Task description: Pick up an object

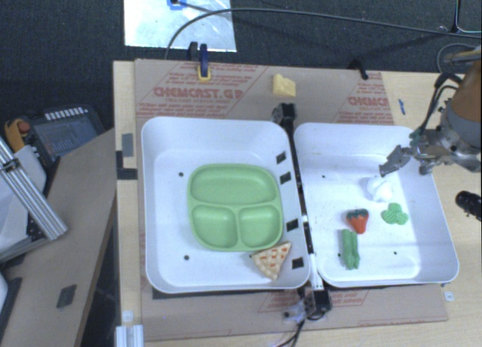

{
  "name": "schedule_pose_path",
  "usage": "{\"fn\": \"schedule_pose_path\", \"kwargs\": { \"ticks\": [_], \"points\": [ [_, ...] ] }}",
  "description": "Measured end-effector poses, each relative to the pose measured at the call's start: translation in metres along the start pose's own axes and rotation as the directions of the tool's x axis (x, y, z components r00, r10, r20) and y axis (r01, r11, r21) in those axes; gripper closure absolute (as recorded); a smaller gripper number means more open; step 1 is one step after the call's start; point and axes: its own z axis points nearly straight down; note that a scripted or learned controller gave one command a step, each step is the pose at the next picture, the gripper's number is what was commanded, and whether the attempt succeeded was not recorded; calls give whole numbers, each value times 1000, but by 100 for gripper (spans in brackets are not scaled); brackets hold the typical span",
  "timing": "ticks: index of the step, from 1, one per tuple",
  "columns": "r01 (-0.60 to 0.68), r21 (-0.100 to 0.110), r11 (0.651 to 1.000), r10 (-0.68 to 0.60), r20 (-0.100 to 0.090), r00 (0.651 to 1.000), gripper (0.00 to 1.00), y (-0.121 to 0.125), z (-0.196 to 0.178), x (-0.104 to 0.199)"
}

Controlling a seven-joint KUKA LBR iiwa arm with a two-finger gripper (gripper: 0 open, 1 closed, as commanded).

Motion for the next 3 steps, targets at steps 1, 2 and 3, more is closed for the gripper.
{"fn": "schedule_pose_path", "kwargs": {
  "ticks": [1,2,3],
  "points": [
    [0,4,1000,0,-1,1000,0,-3,59,8],
    [-1,4,1000,1,-1,1000,0,-3,111,9],
    [-2,-3,1000,2,2,1000,100,-1,97,8]
  ]
}}
